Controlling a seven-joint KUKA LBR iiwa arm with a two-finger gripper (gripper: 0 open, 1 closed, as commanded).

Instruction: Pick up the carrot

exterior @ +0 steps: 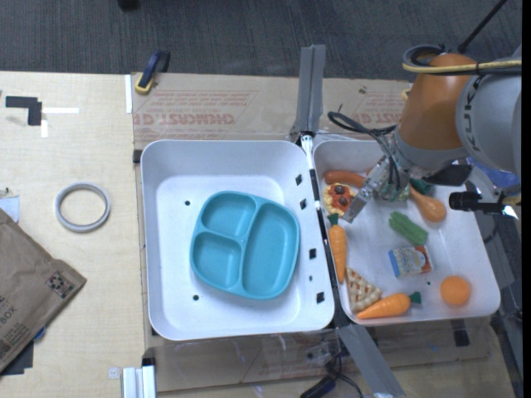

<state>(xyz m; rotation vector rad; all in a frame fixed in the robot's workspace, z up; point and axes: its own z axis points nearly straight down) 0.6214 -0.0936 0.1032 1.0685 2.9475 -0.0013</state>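
Hand (375,191), grip state unclear, hangs over the right bin (485,247); a smooth tapered orange carrot (338,251) lies just below-left of it.

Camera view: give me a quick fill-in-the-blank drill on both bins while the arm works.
1. The blue divided plate lies in the ____ bin.
2. The plate has ____ compartments.
3. The gripper hangs over the ____ bin.
4. The carrot lies along that bin's ____ wall.

Missing words: left; three; right; left
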